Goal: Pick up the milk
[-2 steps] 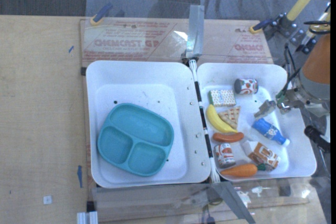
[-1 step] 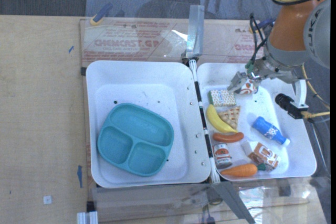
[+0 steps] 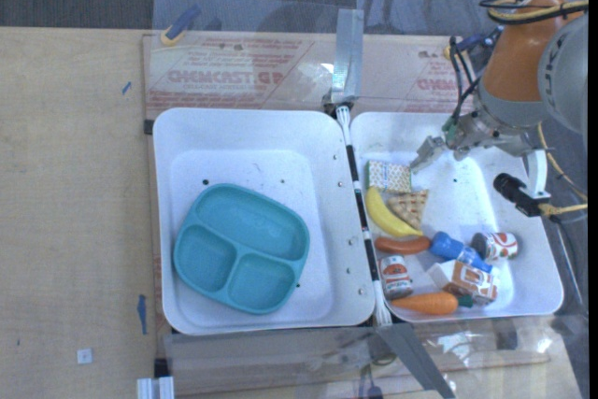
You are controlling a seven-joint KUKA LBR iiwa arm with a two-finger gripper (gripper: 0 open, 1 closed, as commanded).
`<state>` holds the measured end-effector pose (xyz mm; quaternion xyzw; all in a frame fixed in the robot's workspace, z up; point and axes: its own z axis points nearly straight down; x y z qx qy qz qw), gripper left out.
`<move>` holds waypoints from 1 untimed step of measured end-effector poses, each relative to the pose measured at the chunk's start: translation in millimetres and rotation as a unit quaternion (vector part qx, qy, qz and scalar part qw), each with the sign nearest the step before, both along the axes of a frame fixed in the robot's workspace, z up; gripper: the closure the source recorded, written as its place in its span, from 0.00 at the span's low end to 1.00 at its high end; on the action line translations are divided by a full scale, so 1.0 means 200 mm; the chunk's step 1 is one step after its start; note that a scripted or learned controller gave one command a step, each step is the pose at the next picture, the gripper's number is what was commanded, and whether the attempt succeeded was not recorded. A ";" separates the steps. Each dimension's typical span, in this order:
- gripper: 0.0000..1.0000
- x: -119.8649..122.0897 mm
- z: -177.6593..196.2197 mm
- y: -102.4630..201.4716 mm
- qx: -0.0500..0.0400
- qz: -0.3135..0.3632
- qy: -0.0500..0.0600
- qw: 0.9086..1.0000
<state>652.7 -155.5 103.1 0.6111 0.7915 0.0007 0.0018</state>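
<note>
The milk point(image 3: 472, 281) is a small orange-and-white carton lying near the front right of the right bin point(image 3: 528, 299), with a blue top end pointing toward the back. My gripper point(image 3: 428, 151) hangs over the back part of the same bin, above and left of the milk, with the grey arm and its orange band point(image 3: 519, 61) reaching in from the upper right. Nothing shows between its tips. It is well apart from the carton.
Around the milk lie a blue bottle point(image 3: 447, 246), a red-and-white can point(image 3: 500, 245), a carrot point(image 3: 425, 303), a small can point(image 3: 397, 277), a sausage point(image 3: 402, 245), a banana point(image 3: 388, 214) and crackers point(image 3: 391, 175). A teal divided plate point(image 3: 241, 248) sits in the left bin point(image 3: 187, 135).
</note>
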 end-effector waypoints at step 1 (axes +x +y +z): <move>0.00 0.00 0.41 0.50 0.000 0.104 0.000 0.995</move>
